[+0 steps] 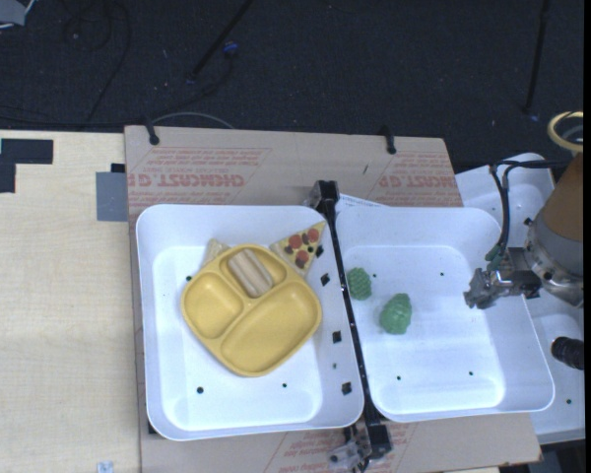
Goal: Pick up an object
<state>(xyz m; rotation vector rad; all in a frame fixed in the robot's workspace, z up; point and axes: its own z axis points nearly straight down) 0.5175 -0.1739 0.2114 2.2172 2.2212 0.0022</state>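
Two white bins side by side on a cardboard sheet (pixel 276 166), split by a black divider strip (pixel 340 304) running roughly 12 to 6.

Left bin (pixel 167 382): yellow divided plate (pixel 253 310) sits mid-bin, tilted, taking most of the floor. A tan ridged piece (pixel 246 270) lies in the plate's 12 o'clock compartment. A pizza slice toy (pixel 303 245) sits at the plate's 1 o'clock, touching its rim and close to the divider. Open floor is a strip along the 6 o'clock wall and a narrow band at 9 o'clock. Tight between plate and divider at 3 o'clock.

Right bin (pixel 443 392): two green items. Smaller green lump (pixel 359 284) just beside the divider at about 9 o'clock of the bin. Larger green lump (pixel 396 314) near bin centre, at the smaller one's 4 o'clock, close but apart. Neither touches a wall. Lots of free floor from 3 through 6 o'clock, and the 12 o'clock half is open too.

Arm comes in from 3 o'clock. Orange band (pixel 571 200) sits above the right bin's 3 o'clock rim, grey wrist below it, black cable (pixel 502 205) looping at its 10 o'clock. Gripper (pixel 481 294) is over the right bin's 3 o'clock side, pointing toward 9 o'clock, well apart from both green lumps. Nothing visible between its tips. Too small and cluttered to tell whether it is wide or narrow.

Plywood bench top (pixel 49 294) at 9 o'clock of the bins, dark floor at 12.
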